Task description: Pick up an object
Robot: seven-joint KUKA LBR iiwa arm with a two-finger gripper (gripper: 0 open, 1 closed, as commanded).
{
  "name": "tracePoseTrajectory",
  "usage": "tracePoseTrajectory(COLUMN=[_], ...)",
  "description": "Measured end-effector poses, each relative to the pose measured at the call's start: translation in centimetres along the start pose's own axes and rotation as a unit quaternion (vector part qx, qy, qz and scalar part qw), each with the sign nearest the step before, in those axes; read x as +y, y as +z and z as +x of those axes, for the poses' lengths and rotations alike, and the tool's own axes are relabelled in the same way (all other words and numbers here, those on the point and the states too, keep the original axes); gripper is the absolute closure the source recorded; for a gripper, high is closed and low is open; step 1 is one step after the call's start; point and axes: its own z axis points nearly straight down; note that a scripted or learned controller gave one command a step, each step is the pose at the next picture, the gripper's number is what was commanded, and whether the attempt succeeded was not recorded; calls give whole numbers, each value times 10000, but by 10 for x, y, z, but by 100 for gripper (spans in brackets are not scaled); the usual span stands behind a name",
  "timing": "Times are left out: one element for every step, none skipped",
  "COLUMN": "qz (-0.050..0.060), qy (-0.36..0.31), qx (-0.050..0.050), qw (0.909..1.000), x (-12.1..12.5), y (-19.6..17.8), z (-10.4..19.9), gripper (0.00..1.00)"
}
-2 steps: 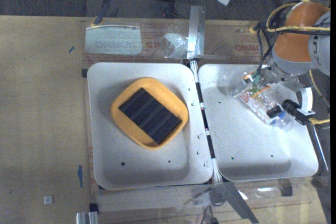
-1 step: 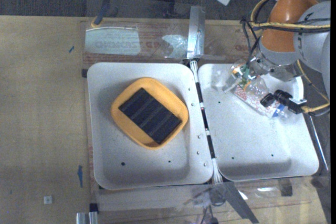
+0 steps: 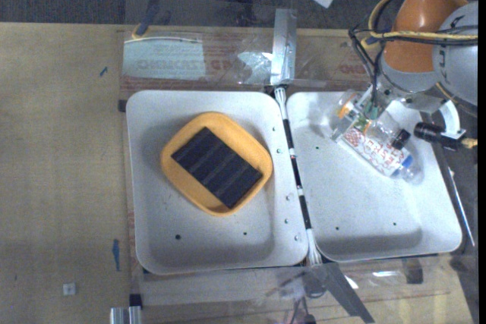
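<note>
A clear plastic bottle [image 3: 377, 148] with a red-patterned label lies on its side in the right bin [image 3: 380, 224], near the bin's back. The arm's orange band [image 3: 421, 26] and grey wrist hang over the back right corner of that bin. My gripper [image 3: 363, 113] is down at the bottle's upper left end, touching or just above it; that end is partly hidden by it. An orange-yellow dish-shaped object [image 3: 216, 162] with a dark ribbed panel on top rests in the middle of the left bin [image 3: 152, 231].
A ridge [image 3: 295, 171] where the rims meet separates the two bins. A black cylindrical part [image 3: 430, 134] sticks out beside the wrist, over the right bin's right side. A metal bracket [image 3: 284, 53] and taped plastic lie behind the bins.
</note>
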Motion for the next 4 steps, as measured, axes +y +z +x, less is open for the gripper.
tracePoseTrajectory(qz=[-224,-64,-49,-50], qy=[1094,1001,869,943], qx=[-41,50,65,137], qw=[9937,9949,9962,9954], x=[-39,-6,-7,-39], y=[1,3,4,-2], z=[6,-8,-11,-35], gripper=[0,0,0,0])
